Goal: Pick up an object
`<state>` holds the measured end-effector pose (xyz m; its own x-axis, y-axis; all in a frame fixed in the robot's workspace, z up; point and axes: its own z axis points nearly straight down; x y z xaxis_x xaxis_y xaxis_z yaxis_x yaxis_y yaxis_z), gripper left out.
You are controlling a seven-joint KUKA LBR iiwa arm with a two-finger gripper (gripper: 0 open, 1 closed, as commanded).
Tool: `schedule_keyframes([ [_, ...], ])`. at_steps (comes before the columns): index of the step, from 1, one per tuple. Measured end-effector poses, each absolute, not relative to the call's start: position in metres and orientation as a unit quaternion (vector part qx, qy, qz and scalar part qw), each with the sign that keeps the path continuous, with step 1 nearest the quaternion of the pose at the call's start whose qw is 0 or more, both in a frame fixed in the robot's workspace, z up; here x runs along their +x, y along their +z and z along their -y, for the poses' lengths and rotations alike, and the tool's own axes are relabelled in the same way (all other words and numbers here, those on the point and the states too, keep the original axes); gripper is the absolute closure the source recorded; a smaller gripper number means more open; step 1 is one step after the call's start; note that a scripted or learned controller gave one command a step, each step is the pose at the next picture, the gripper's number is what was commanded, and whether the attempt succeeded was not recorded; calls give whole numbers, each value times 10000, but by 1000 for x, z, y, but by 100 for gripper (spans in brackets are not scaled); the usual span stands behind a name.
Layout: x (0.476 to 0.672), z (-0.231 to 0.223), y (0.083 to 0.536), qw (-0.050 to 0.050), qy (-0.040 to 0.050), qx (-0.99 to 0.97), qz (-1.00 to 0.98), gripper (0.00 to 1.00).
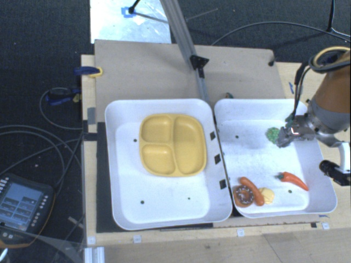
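Two white bins sit side by side on the bench. The left bin [126,201] holds a yellow plate [173,144] with three compartments, lying flat toward the bin's far half. The right bin [323,201] holds the small food toys. A green broccoli [272,134] lies in its far half, toward the right. An orange carrot [294,180] lies on the floor nearer the front, near the right wall, tilted with its green end to the left. Along the front left corner lie three more pieces close together: a brown donut [242,195], a red sausage [252,189] lying slantwise just beside it and touching or nearly touching it, and a pale yellow lump [267,195] just right of the sausage. The arm [332,95] reaches in from the right, and its gripper [288,136] is low over the right bin, just beside the broccoli on its right. How wide the pincer stands, and whether it has hold of the broccoli, cannot be told: the tip is dark and blurred against the toy.
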<state>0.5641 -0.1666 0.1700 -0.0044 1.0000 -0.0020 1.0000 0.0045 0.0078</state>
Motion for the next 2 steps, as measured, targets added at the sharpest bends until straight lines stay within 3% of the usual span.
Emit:
schedule_keyframes([
  [1,560,165,216,30,19,7047,-7095,100],
  [2,561,166,201,8,-2,7053,-7089,100],
])
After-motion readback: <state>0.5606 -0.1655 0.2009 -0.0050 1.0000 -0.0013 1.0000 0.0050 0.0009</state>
